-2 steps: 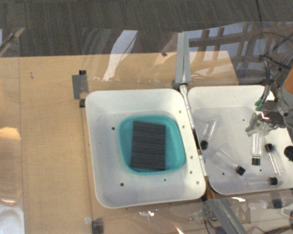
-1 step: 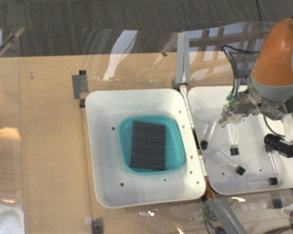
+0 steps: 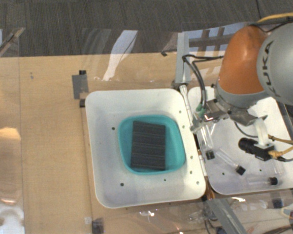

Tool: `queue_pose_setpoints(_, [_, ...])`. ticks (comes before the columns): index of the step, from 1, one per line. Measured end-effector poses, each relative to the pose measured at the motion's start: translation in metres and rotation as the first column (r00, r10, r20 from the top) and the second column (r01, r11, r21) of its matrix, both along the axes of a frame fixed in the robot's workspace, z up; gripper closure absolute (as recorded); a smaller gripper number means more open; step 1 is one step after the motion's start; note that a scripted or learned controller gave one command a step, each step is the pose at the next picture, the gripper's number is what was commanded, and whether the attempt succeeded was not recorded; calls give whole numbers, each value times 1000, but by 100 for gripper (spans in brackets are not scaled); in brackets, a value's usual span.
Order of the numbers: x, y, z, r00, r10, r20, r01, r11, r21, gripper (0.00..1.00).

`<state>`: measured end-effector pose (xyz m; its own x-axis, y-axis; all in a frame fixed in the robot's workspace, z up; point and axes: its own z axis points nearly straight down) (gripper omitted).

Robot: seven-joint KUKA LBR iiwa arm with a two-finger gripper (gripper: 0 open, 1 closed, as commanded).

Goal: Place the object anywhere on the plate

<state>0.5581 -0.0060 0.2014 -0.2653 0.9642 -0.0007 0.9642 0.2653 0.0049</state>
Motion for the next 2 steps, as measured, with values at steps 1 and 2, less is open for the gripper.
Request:
queue_pose_setpoints(1, [0,0,0,1000,0,0,0,1000,0,0])
queue_pose_setpoints(2, [-11,83,-17,1000,14,0,-14,1000,1,0])
